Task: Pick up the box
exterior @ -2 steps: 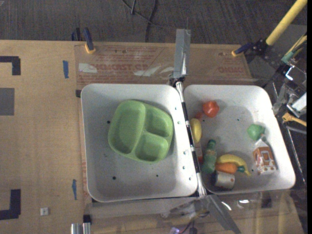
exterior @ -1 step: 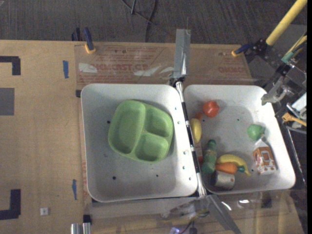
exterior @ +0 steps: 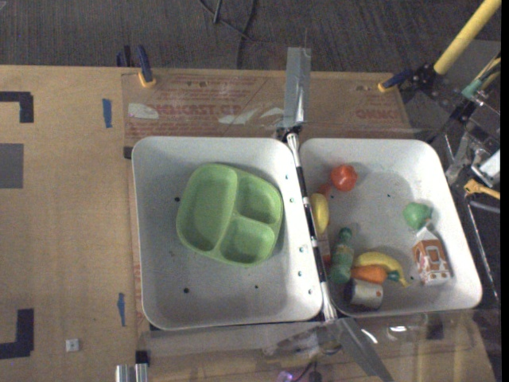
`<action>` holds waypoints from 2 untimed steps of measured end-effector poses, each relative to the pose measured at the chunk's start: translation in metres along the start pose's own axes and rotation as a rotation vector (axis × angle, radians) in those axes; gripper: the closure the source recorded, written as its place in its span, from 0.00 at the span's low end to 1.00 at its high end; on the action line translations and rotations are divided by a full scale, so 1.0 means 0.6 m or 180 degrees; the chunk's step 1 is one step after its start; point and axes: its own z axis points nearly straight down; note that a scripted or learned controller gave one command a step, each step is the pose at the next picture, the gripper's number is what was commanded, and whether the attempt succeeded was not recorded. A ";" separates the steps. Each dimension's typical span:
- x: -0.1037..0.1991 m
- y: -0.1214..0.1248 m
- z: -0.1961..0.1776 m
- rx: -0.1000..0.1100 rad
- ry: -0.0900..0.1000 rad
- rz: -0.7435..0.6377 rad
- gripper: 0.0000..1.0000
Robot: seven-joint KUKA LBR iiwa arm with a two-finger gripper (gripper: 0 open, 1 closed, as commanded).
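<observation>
Box (exterior: 430,260), white with orange print, lies at about 4 o'clock in the right bin (exterior: 445,173). Left bin (exterior: 151,213) holds a green divided plate (exterior: 231,213); right bin also has a tomato (exterior: 343,177) at 11 o'clock, banana (exterior: 378,260) and carrot (exterior: 370,274) just left of the box. Fingers: cannot tell their state.
</observation>
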 end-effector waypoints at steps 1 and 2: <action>0.000 0.000 0.000 0.0003 -0.0001 -0.0001 0.00; 0.002 0.000 -0.016 -0.0001 -0.0005 -0.0011 1.00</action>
